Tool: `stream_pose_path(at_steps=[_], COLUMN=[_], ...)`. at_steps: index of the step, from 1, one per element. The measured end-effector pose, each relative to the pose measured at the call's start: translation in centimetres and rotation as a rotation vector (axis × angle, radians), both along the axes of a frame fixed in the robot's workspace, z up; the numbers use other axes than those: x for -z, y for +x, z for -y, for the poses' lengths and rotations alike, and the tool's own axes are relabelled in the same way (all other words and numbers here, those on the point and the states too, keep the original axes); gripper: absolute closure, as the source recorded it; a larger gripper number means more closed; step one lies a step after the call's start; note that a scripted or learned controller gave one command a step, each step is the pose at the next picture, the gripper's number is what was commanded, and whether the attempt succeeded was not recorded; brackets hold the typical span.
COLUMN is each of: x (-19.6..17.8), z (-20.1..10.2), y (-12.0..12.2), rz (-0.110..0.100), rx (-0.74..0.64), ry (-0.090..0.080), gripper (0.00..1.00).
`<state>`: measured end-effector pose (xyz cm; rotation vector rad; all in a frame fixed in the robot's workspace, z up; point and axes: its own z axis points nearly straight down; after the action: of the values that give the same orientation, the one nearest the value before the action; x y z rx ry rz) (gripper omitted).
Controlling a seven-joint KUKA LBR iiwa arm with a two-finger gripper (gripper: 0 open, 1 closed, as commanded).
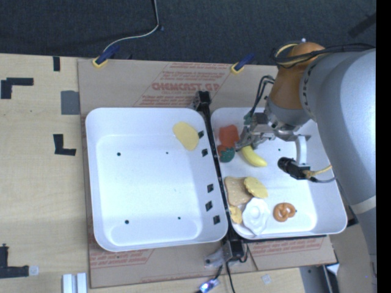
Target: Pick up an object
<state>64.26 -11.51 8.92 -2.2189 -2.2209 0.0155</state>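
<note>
Dark fabric covers the floor behind the tabletop (36, 163), and a cable (146, 17) trails across it toward 12 o'clock. On the tabletop lies a sheet of brown cardboard (177, 87), held at its far edge by two blue clips, and on the cardboard sit two shallow white bins side by side.

In the left bin (146, 224) lies a single pale yellow piece (186, 135), up at about 1 o'clock of that bin, close to the dividing wall.

Most of the things sit in the right bin (324, 206). A red block (228, 135) lies at its 10 o'clock corner, with a dark green piece (227, 155) just below and touching it. A yellow banana (253, 158) lies just beside the green piece, toward the bin's middle. At 7 o'clock of the bin sits a cluster: a tan slice (236, 191), a yellow round piece (256, 187) resting against it, a small yellow bit (235, 213) below, and a white object (255, 215) at the near wall. An orange pretzel shape (284, 212) lies just to the 3 o'clock side of the white object.

From 3 o'clock the grey arm (351, 121) comes in, its orange band (290, 81) above the wrist. The fingers (245, 140) hang low between the red block and the banana, very near both; whether they are released or clenched on anything cannot be told from this angle.
</note>
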Motion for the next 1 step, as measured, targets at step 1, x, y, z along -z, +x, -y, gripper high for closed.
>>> stream_pose_path(at_steps=[1], x=[-18.44], z=[-1.34], y=[2.94], rz=[0.022], rx=[-0.003], ry=[0.003], gripper=[1.0])
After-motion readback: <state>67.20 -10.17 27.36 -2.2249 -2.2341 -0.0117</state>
